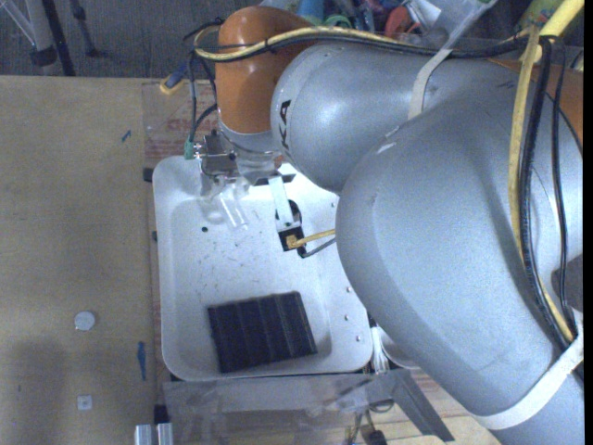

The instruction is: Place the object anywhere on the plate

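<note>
Black slab (pixel 262 330): ribbed, lying flat at the near end of the white bin (pixel 185 276). Fingers (pixel 223 209): at the bin's far end, released, nothing between them, well apart from the slab.

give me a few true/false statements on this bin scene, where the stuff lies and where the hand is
1. A dark ribbed slab lies in the white bin, near its lower edge in the camera view. True.
2. The hand hangs right over the slab. False: it is at the bin's upper left part, well apart from the slab.
3. The arm has an orange band above the hand. True.
4. The slab stands on edge against the bin's wall. False: it lies flat on the bin's floor.
5. A small grey disc lies on the bench, left of the bin. True.
</note>
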Controlling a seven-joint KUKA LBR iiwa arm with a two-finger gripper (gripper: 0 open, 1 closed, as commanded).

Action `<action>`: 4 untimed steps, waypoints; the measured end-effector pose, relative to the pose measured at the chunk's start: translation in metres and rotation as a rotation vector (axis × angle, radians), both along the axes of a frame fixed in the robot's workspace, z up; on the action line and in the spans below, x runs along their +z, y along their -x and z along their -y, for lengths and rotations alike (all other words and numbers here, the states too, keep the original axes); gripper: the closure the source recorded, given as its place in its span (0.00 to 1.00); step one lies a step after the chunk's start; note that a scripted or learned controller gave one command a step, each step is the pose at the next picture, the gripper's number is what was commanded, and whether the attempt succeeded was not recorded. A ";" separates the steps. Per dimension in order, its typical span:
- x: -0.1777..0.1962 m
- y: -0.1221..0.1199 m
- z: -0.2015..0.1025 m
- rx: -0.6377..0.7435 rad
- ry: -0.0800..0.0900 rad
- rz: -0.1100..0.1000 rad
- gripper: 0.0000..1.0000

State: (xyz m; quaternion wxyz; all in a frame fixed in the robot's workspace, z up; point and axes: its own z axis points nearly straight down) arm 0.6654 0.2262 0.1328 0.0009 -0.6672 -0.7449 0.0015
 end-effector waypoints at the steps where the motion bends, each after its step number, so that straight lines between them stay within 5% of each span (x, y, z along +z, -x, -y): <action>1: 0.081 -0.001 0.006 0.156 -0.002 0.007 1.00; 3: 0.022 0.004 0.008 0.912 -0.004 0.003 1.00; 4: 0.053 0.025 0.000 1.385 -0.005 0.005 1.00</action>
